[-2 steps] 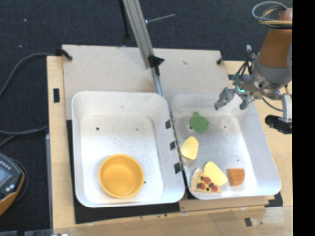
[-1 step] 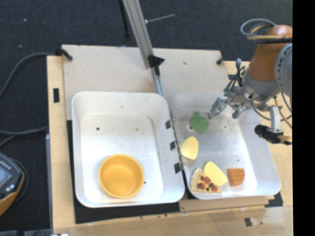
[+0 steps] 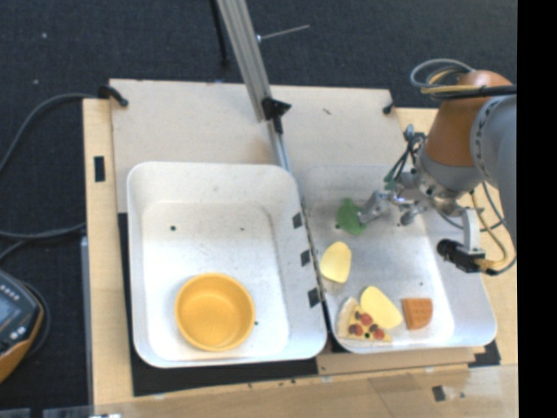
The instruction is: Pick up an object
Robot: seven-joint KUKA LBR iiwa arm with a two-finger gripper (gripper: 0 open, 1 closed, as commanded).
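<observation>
A grey metal rail (image 3: 248, 46) slants over the bench, a black cable (image 3: 35, 116) loops on dark carpet (image 3: 104, 24) at left.

Dark speckled carpet floor (image 3: 104, 24) around a pale wooden bench (image 3: 191, 124) — grey cable (image 3: 35, 116) trailing at left.

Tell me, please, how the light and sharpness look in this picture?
Camera view: even, soft light, faint shadows; the white bins look bright, slightly washed out; the yellow bowl is fairly sharp; the gripper by the green piece is small and soft.
</observation>
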